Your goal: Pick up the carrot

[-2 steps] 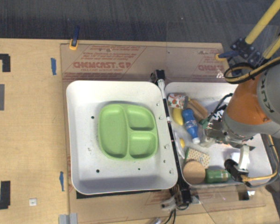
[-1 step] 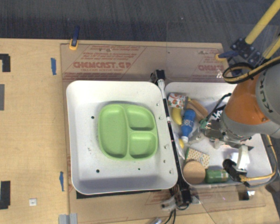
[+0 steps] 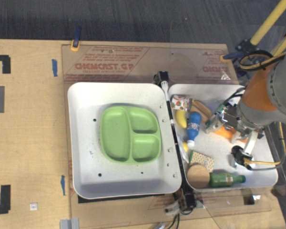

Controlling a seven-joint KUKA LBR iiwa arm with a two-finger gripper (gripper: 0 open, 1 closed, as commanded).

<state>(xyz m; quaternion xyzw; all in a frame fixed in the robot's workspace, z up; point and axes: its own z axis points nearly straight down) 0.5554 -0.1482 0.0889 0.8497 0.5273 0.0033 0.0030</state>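
Half the carrot point(image 3: 224, 132) under the gripper point(image 3: 227, 123).

A robotics lab or test cell is indicated. A tabletop point(image 3: 28, 128) of bare wood is marked with black tape corners point(image 3: 4, 63) and blue tape tabs point(image 3: 54, 67). Two white bins point(image 3: 81, 128) are set on a printed cardboard sheet point(image 3: 105, 61), clamped at its far edge. Cables point(image 3: 255, 56) are seen by a grey industrial arm point(image 3: 276, 89), above dark carpet point(image 3: 133, 8).

Bright even overhead light, soft faint shadows, mild glare on white bins point(image 3: 81, 142) (slightly soft detail).
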